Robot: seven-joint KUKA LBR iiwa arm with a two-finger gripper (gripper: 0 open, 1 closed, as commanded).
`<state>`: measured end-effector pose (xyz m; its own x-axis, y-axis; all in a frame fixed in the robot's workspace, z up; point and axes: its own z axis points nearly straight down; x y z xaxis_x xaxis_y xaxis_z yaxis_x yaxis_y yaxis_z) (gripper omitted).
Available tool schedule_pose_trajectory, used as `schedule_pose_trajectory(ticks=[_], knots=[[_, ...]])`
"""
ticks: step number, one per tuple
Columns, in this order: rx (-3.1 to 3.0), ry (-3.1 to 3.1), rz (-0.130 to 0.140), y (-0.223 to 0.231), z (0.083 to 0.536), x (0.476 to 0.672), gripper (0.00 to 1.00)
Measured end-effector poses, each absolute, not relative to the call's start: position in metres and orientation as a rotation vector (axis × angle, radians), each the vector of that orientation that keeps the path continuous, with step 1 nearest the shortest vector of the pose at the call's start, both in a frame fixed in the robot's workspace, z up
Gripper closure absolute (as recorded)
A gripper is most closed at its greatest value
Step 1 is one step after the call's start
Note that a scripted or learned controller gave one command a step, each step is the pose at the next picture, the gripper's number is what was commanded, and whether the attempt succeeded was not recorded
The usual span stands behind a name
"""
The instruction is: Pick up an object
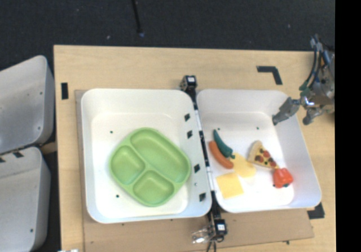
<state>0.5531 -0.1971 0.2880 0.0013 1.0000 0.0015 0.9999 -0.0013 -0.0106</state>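
The gripper (294, 111) hangs at the far right rim of the right bin (237, 101); whether it stands wide or narrow cannot be told; nothing sits in it. Candidate objects lie toward the near side of that bin: a pizza slice (262, 155) at its centre, a red piece (282, 177) just right of the slice, a carrot (221, 153) and yellow cheese blocks (230, 184) to its left. The pizza slice lies apart from its neighbours; a good pick centres above it, then descends vertically.
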Motion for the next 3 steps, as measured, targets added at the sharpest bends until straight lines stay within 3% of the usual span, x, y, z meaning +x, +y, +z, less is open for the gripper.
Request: schedule_pose_trajectory(ticks=[1,3], knots=[[-2.220,-2.224,0.002,-0.197,0.294,0.555,0.00],[-2.221,-2.218,0.005,-0.199,0.187,0.556,0.00]])
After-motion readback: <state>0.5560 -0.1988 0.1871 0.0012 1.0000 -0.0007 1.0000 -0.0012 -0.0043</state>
